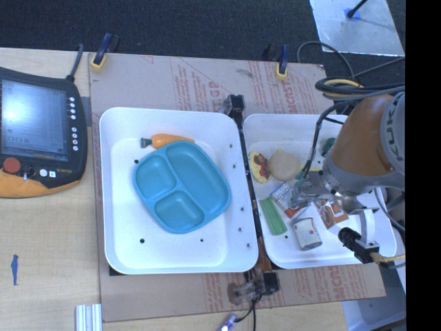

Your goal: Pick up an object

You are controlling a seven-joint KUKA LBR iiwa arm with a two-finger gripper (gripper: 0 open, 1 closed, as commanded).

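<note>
Looming closest to the lens, the grey arm [365,143] with its orange band is reaching in from the right and hanging over the right bin [275,124], its bulk covering much of that bin's far-right side. Its gripper [308,193] is pointing down into a cluster of small objects near the bin's middle — whether it is open, closed or gripping anything cannot be told, since the wrist is hiding it. Lying around it are the candidates for picking: a round beige ball-like object [283,163] toward the bin's back, a small yellow and red item [260,166] just beside it on the left, a green stick-shaped piece [272,216] running along the bin's left side, a grey boxy block [307,233] near the front edge, a clear crinkled packet [282,195] between the green piece and the gripper, and a small orange-brown item [335,214] just to the gripper's right. Nothing is visibly being lifted off the bin floor. Sitting in the left bin [117,240] is a blue divided plate [181,185], tilted at an angle, with an orange carrot-shaped toy [167,141] touching its back edge. Both bins are resting on a cardboard sheet [207,81] held by clamps — a control pendant [38,133] with a screen is lying well apart on the bench at far left.
</note>
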